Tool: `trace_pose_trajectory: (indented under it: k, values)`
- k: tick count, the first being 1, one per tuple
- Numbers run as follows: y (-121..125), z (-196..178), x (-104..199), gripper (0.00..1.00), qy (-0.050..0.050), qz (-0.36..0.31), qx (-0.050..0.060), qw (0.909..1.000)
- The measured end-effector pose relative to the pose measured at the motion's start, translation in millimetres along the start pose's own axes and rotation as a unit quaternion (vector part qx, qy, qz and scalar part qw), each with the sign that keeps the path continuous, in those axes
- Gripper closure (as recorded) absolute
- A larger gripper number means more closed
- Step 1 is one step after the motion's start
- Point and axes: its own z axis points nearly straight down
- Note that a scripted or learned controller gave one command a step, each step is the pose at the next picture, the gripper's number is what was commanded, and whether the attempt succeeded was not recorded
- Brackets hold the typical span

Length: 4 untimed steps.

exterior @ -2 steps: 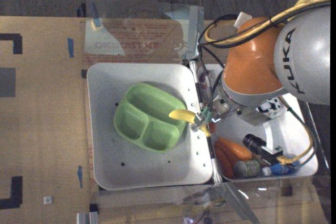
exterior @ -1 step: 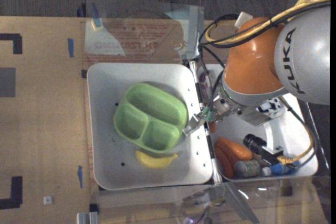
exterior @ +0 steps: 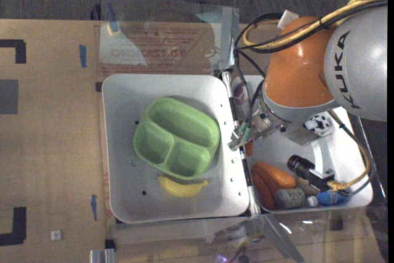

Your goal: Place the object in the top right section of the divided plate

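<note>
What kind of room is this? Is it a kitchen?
Probably not a kitchen; it looks like a robot lab or test bench. A KUKA arm reaches over two white bins, one with a green divided plate and a toy banana, and cables trail about.

two white bins (exterior: 117, 151), one green divided plate (exterior: 177, 137), one banana (exterior: 182, 186), one carrot (exterior: 276, 174), couple bottles (exterior: 294, 198) lower right, exact count unclear

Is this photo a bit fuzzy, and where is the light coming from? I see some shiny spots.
In the camera view, the whole picture is slightly soft; the grey arm up close looks blurriest. Light falls from above: a pale sheen on the clear sheet, and a soft shadow under the green divided plate beside the banana.
</note>
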Motion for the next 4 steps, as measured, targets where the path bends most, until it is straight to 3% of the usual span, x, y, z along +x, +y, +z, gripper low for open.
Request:
trace_pose_trajectory:
  k: [1, 2, 3, 4]
  values:
    - [-46, -20, -22, 1.0, 0.0, 0.071, -0.001, 0.9975]
    - [-3, 36, -54, 1.0, -0.001, 0.124, -0.002, 0.9922]
    - [-21, -9, 0, 1.0, -0.001, 0.103, -0.001, 0.9947]
    - [-12, 36, -31, 1.0, 0.0, -0.081, -0.001, 0.9967]
